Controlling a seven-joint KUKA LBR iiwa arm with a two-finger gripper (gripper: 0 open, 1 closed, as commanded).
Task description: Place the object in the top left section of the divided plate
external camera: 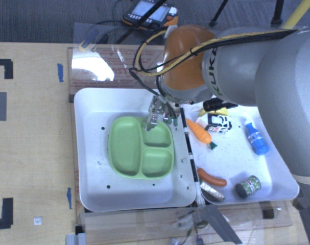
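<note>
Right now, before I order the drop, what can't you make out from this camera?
1. Pincer, camera view: too small and blurred to tell whether it carries anything.
2. Green plate: the pincer covers part of its upper edge.
3. Right bin: the grey arm hides its upper right part.
4. Black-and-yellow item by the carrot: blurred, partly under the arm, not identifiable.

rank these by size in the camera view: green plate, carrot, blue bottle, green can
1. green plate, largest by far
2. carrot and blue bottle, too alike to rank apart
3. green can, smallest
</note>
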